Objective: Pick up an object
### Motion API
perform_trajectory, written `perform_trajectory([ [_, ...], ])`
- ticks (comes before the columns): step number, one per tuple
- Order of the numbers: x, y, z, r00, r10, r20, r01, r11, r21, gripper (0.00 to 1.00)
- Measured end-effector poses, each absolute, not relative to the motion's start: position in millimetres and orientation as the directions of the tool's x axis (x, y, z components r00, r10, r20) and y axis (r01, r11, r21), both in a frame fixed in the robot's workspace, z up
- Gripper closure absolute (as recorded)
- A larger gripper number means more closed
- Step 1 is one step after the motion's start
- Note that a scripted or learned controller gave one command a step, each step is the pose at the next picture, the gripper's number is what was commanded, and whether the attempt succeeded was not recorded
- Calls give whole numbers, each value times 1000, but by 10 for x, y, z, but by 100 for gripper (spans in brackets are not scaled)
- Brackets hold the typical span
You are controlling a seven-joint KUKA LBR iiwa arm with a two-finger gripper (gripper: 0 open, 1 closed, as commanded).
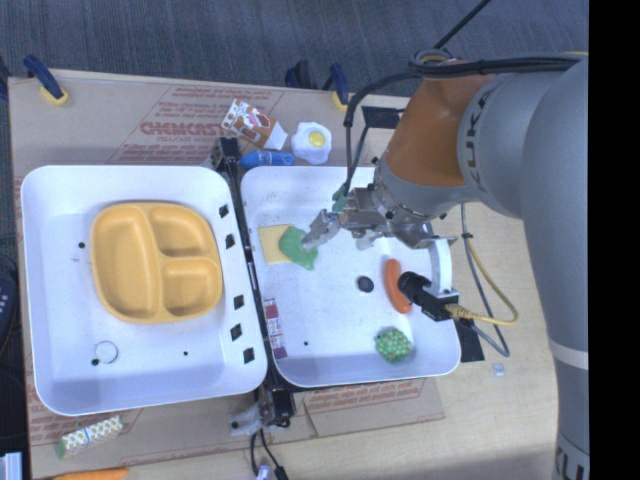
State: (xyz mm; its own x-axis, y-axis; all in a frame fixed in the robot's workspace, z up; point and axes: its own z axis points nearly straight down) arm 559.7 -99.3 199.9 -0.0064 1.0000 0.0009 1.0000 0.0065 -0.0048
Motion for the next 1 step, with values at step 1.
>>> perform_trajectory([
  [1,5709,-1829,1704,87,996,-2,996,-87,-4,0],
])
